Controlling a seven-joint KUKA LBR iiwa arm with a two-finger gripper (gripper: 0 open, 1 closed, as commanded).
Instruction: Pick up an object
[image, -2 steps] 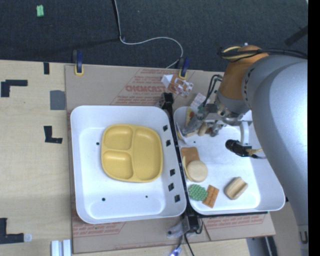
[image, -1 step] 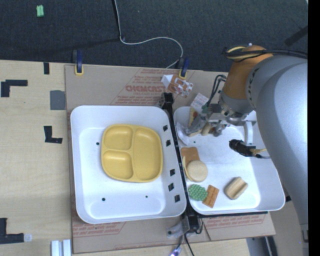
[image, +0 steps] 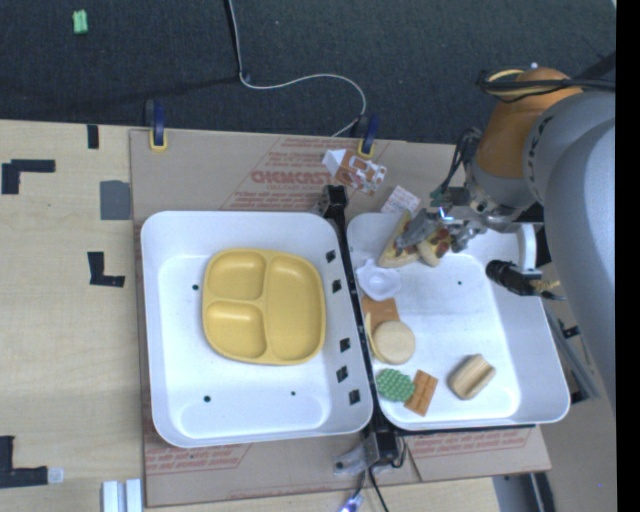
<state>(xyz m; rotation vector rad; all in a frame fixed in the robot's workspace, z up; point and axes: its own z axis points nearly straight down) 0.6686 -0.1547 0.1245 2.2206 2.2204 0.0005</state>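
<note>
My gripper (image: 437, 232) hangs over the back left part of the right bin (image: 500, 320). A yellow-brown wedge-shaped toy (image: 408, 247) sits right at the gripper's tip, touching or nearly touching it; whether it is gripped is unclear. Lower in the same bin lie a round tan bun (image: 392, 341), a green ridged piece (image: 394, 383), an orange wafer (image: 422, 392) and a tan bread roll (image: 470, 376). A pale translucent piece (image: 378, 281) rests by the bin's left wall.
The left bin (image: 170, 340) holds a yellow divided plate (image: 264, 305). Behind the bins, small printed packets (image: 356, 170) lie on the cardboard. The grey arm with its orange band (image: 515, 125) fills the right side.
</note>
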